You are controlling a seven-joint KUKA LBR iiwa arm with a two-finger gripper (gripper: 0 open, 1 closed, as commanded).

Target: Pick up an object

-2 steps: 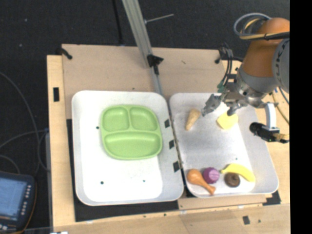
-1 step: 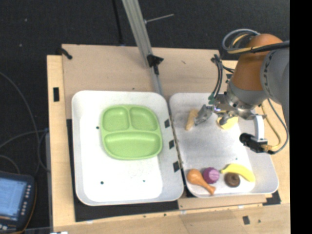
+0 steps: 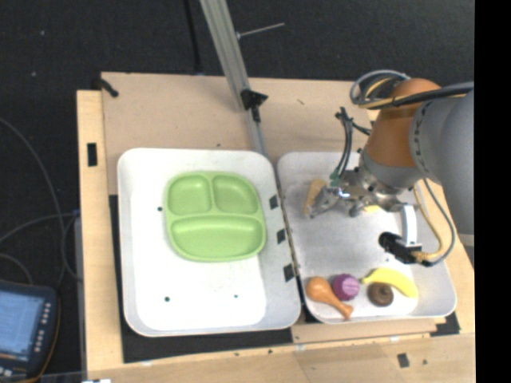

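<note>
— Bins first: what is sitting in the left bin [image 3: 144,294]?

— Only a big green plate [image 3: 215,216] with three parts is lying there, near the far end. White floor is showing all around it, most of all at the near end.

— And the right bin [image 3: 335,238]?

— The grey arm [image 3: 435,146] with its orange band is reaching in from the right and hanging over the far half. The gripper [image 3: 329,202] is pointing left, low over the bin floor. I cannot tell how its fingers are standing. A pale tan thing [image 3: 316,190] is lying just beside the tip, close to the wall between the bins.

— What is lying along the near edge?

— A yellow banana [image 3: 393,280] is resting there, touching a brown round thing [image 3: 382,294]. A purple thing [image 3: 346,286] is sitting next to those, and an orange pear shape [image 3: 326,293] is lying at the corner. The middle of the floor is staying bare. A black cable end [image 3: 397,246] is hanging above the banana.
</note>
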